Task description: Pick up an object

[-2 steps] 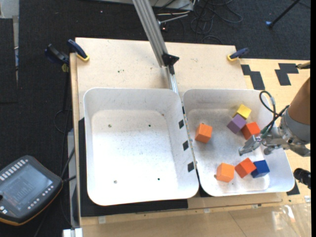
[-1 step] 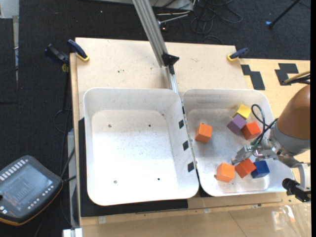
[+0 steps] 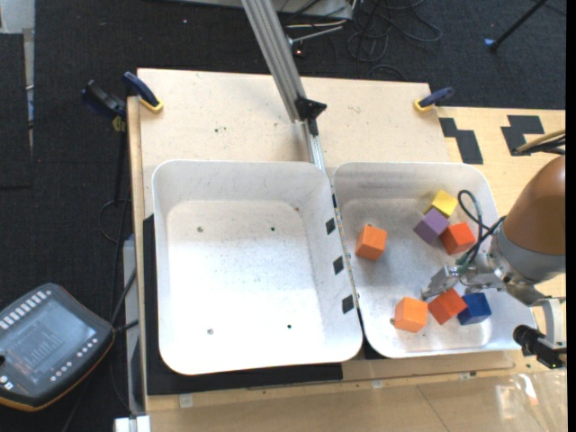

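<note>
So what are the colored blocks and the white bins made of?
The blocks, like the orange block and the blue block, look like painted wood or foam: flat matte color, crisp edges, no shine. I can't tell which. The white bins look like thin molded plastic, with smooth rounded rims, a slight gloss and dark specks.

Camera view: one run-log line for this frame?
arm: in from right | hand: low in right bin, at orange-red-blue block cluster | grasp: unconfirmed | loose: orange block, yellow-purple-red group | left bin: untouched

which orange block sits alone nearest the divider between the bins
The orange block in the right bin's left part; the others sit clustered with other blocks.
</note>
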Controlling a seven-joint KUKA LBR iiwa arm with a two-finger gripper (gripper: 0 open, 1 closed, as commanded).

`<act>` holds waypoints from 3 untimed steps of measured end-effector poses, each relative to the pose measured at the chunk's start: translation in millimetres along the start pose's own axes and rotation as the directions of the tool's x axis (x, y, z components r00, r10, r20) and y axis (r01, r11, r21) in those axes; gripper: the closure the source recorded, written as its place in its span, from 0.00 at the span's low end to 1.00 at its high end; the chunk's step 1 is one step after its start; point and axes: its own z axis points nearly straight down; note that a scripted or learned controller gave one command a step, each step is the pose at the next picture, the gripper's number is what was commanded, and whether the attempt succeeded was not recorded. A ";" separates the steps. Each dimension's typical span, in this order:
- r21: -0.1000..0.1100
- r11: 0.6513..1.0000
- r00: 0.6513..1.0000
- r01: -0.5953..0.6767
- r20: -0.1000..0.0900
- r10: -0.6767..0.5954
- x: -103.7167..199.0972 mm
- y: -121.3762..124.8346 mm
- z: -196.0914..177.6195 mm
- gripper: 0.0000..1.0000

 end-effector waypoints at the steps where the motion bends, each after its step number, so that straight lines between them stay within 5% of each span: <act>1: -0.004 1.000 1.000 0.000 0.001 0.000 -0.2 1.0 -10.5 1.00; 3: -0.007 1.000 1.000 0.002 0.004 -0.002 0.7 4.0 -105.6 1.00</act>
